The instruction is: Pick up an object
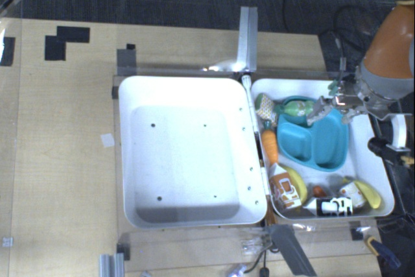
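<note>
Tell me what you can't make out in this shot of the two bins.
- Gripper, camera view: fingers too small and cluttered to read as open or shut.
- Green object: partly hidden behind the blue tray.
- Arm: cut off by the right edge.
- Small carton: label too blurred to read.

A single fixed camera looks down from above the counter (58,159) at a slant, tilted so the dark floor beyond the far edge fills the top of the frame. It sits far enough back to take in both white bins: the left bin (130,139) near the middle, the right bin (382,172) toward the right edge, where the arm (392,48) enters
</note>
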`<state>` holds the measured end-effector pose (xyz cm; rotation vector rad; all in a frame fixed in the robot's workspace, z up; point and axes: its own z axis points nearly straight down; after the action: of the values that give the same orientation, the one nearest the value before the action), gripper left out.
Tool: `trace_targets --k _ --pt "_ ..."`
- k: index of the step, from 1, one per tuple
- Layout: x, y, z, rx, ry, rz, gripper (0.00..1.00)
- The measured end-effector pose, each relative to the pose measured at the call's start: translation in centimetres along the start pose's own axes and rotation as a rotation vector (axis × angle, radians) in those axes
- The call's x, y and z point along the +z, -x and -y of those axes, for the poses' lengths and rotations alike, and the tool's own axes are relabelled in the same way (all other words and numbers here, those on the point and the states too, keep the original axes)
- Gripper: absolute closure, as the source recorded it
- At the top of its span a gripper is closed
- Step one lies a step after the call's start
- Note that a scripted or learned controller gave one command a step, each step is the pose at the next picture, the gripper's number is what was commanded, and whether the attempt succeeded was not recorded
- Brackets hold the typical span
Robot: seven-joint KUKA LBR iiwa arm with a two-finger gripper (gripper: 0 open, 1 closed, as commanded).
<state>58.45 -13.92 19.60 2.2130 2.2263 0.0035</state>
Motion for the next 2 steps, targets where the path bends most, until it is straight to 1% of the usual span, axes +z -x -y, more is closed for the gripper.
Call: trace_targets --k 1,2 --pt "6.5 1.6 9.7 0.079 -0.001 0.000 0.00" --pt "10.7 -2.0 3.7 0.206 0.005 0.001 0.00"
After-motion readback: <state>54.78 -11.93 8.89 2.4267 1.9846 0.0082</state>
